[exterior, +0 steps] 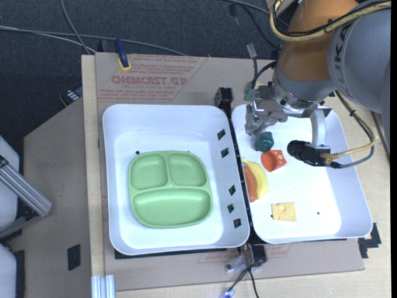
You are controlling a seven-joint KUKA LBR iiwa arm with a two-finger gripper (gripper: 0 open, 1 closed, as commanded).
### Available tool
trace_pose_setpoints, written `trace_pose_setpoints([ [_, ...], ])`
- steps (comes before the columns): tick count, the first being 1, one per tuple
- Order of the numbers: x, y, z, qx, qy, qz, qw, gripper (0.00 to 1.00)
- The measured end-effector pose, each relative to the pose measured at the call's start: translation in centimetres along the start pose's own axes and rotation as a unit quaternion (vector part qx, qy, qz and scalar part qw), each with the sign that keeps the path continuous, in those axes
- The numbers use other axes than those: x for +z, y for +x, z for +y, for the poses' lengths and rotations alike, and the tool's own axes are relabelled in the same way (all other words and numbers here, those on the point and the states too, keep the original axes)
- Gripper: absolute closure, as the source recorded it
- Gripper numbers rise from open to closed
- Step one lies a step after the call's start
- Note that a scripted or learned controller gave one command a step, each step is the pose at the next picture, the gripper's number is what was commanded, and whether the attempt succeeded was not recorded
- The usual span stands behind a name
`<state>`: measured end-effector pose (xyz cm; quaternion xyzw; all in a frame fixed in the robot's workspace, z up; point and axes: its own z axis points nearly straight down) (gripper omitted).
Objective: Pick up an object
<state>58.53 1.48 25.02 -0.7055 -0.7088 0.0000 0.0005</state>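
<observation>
The right bin (347, 185) holds several small items. A teal piece (265, 142) lies near the bin's upper left, with a red piece (273, 160) just below and to its right. An orange and yellow banana-like item (255, 179) rests against the left wall, and a yellow cheese-like square (284, 212) lies toward the front. My gripper (260, 124) hangs directly over the teal piece, its tip right at the piece's top edge. Whether it touches the piece is unclear.
The left bin (118, 129) carries a green divided plate (170, 189). The grey arm with its orange band (316, 17) covers the right bin's upper right. A black fitting with a cable (308, 153) sticks out beside the red piece. Black clips line the divider between the bins.
</observation>
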Motion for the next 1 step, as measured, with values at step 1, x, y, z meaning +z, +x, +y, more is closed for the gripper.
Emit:
trace_pose_setpoints([
  [1, 0.26, 5.37, 1.24, -0.001, -0.001, 0.001, 1.0000, 1.00],
])
